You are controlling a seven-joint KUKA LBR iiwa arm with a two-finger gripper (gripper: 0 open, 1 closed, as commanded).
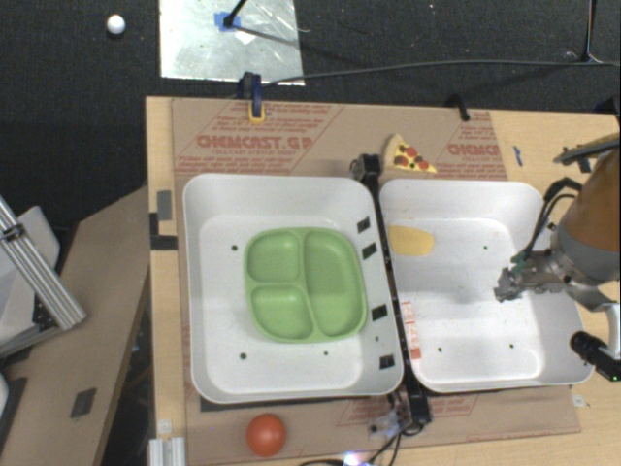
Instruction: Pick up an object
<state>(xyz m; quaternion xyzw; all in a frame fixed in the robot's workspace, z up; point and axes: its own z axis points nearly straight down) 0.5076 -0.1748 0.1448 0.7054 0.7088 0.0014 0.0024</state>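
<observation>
A flat yellow oval piece (411,242) lies in the right bin (456,348), near its left wall. My gripper (512,286) hangs low over the right side of that bin, well to the right of the yellow piece, with the grey arm and its orange band behind it. I see nothing between its fingers. A green divided plate (306,283) rests in the middle of the left bin (218,357).
A toy pizza slice (408,155) lies on the cardboard just behind the right bin. A red-orange ball (266,434) sits on the bench in front of the left bin. A metal rail (39,280) juts in at the far left.
</observation>
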